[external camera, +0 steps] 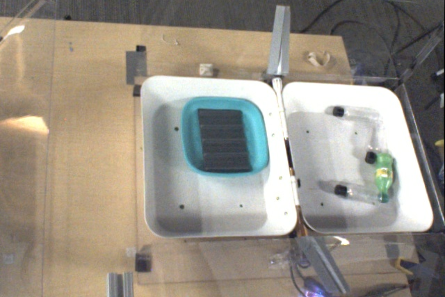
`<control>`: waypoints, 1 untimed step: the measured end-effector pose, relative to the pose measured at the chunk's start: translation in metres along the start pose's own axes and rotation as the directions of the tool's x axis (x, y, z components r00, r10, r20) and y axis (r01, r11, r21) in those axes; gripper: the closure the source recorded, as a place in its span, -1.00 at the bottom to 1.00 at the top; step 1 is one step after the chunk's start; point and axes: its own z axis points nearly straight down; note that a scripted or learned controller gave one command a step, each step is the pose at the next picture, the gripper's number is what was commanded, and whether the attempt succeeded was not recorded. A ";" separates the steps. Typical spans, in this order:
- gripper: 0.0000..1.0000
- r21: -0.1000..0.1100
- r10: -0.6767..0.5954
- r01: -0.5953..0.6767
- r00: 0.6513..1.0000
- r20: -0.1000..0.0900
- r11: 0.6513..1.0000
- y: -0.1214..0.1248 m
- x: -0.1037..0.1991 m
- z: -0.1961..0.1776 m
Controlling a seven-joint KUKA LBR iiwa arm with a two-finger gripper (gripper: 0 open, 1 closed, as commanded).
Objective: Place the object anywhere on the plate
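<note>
Teal plastic marks the plate (189, 142), a rounded-square dish in the upper middle of the left white bin (208, 209). A dark ridged rectangular block (224, 140) lies flat on the plate, well inside its rim and covering most of its floor. I cannot tell whether this block is a loose item or an insert belonging to the dish.

In the right white bin (313, 149), a small green bottle (383, 177) with a dark cap lies near the right wall. Two clear pieces tipped with black, one toward the top (338, 110) and one lower down (341, 189), lie apart from each other and from the bottle's cap end. The lower one runs toward the bottle's base. What these pieces are is too faint to tell. Both bins sit on the wooden bench (76, 149).

If the dark block is the object meant, the placing looks done: it rests wholly on the plate with nothing touching it. If the green bottle is meant, everything is still left, from picking it up in the right bin to carrying it across the divide and setting it on the plate.
</note>
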 end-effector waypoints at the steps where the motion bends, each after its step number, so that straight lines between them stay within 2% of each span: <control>1: -1.00 0.000 0.145 -0.145 0.989 -0.001 0.989 0.003 -0.003 0.000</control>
